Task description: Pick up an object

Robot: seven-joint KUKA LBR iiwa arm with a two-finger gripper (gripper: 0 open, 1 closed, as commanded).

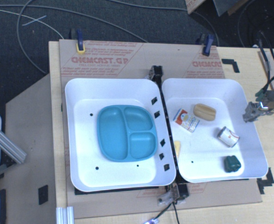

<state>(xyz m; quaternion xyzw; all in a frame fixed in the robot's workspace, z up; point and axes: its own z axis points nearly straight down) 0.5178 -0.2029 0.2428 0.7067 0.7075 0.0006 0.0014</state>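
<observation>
Four small objects lie loose on the floor of the right-hand shallow white plastic bin [249, 125]: a tan, rounded bread-like piece [205, 112] toward the back, a small red-and-white printed packet [186, 120] just to its left, a short white cylinder with a dark red end [228, 136] lying on its side nearer the bin's right wall, and a dark green lumpy object [232, 164] at the front right corner. A sliver of something yellow [177, 148] sits against the bin's left wall, too small to identify. None of the pieces touches another, though the packet and the tan piece lie close together.

The metal pincer [254, 112] sits at the right rim of this bin, apart from every object, with the white cylinder nearest to it. It is small and partly blurred at the frame's edge, and whether its fingers stand wide or narrow cannot be told; nothing is seen between them.

The left-hand shallow white plastic bin [76, 125] carries a light blue plastic plate with three compartments [127, 132], lying flat near its middle. Black clips [158, 114] run along the seam where the two bins meet. Both bins rest on a cardboard sheet with red lettering [99, 57], fixed at its far edge by two blue clamps [80, 38] on the pale wooden desk [29, 120]. Grey cables [43, 3] trail across the dark floor behind.
</observation>
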